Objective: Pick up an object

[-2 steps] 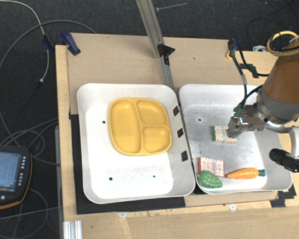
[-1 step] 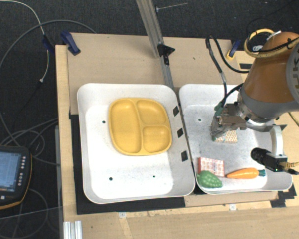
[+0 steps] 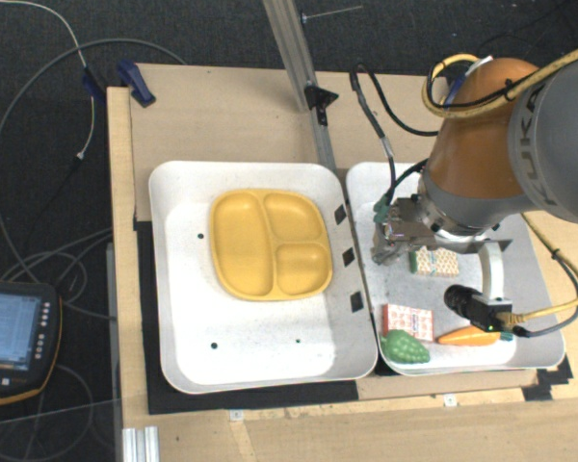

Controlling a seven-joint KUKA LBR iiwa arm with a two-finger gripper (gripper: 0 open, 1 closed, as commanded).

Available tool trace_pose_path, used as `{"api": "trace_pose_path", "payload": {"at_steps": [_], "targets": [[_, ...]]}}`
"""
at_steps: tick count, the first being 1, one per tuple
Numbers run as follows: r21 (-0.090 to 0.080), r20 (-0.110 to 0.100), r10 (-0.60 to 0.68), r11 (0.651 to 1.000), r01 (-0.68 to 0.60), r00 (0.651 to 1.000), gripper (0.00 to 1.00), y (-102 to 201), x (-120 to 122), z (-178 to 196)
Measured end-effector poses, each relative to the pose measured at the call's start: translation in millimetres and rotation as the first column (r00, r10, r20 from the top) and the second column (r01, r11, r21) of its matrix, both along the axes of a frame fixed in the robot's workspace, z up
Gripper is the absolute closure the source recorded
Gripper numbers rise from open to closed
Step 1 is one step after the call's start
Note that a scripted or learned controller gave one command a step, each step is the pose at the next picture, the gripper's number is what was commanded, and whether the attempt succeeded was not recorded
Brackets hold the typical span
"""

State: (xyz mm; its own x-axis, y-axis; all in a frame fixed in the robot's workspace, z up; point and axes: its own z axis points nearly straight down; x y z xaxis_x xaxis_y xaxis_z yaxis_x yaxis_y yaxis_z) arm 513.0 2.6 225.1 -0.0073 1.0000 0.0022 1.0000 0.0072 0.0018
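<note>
- The grey arm is reaching in over the right bin, and its gripper is hanging low near that bin's left wall, just left of the patterned packet.
- From where I am standing, I cannot tell whether the gripper is apart or together; the metal parts are blurring into one dark cluster, and nothing is showing between them.
- Taking the packet as the marker: a red-and-white box is lying below it, a green bumpy toy vegetable is sitting below the box against the bin's front edge, and a toy carrot is lying below and to the right of the packet, close beside a black fitting on a cable.
- Far to the left of the packet, a yellow divided plate is resting in the left bin.
- The packet is looking like the nearest candidate. I am judging it light, thin and probably a bit soft, so it is likely calling for a pinch across its short sides rather than a press from above.
- The carrot is seeming stiff, smooth and tapered, so it could be slipping out unless taken across its thick middle.
- The green vegetable is looking knobbly and easier to hold, though its closeness to the bin wall is leaving little room.
</note>
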Motion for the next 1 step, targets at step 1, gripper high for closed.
{"api": "trace_pose_path", "payload": {"at_steps": [1], "targets": [[0.0, -0.001, 0.0, 1.0, 0.0, 1.0, 1.0, 51.0, 7.0, 9.0]]}}
